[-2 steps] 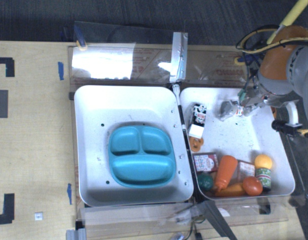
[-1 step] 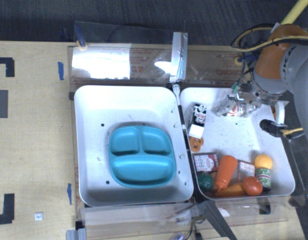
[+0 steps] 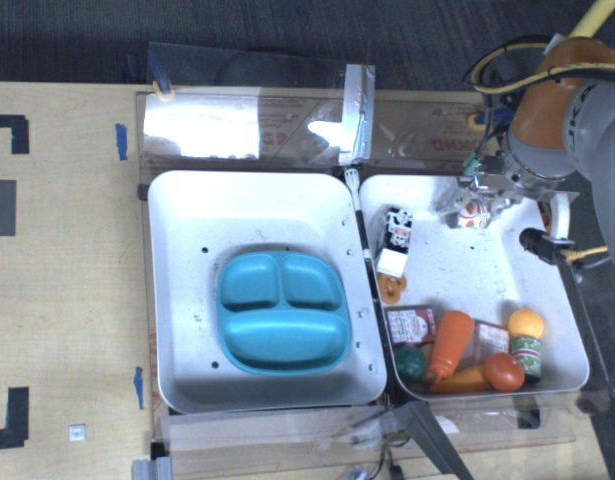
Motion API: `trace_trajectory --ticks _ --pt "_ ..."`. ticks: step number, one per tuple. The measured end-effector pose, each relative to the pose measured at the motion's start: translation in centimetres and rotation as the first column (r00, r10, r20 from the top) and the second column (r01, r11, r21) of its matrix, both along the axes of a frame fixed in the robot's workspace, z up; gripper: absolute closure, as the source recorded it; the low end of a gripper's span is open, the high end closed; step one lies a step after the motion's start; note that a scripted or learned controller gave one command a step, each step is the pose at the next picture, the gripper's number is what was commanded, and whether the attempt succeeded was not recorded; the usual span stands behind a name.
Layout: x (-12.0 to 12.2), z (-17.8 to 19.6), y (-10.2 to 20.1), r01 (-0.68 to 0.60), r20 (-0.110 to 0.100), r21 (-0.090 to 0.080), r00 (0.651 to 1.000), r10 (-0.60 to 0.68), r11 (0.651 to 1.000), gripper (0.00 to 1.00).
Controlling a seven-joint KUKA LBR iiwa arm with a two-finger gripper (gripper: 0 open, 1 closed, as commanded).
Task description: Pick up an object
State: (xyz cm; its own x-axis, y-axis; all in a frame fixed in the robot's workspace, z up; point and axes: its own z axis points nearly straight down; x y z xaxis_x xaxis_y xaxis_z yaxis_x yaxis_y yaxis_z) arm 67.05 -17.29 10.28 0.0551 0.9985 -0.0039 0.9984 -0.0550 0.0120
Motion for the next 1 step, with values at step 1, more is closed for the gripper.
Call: trace_trajectory --ticks 1 --pt "-0.62 8.70 11.00 -0.143 -0.001 0.005 0.990 0.143 0.990 1.00"
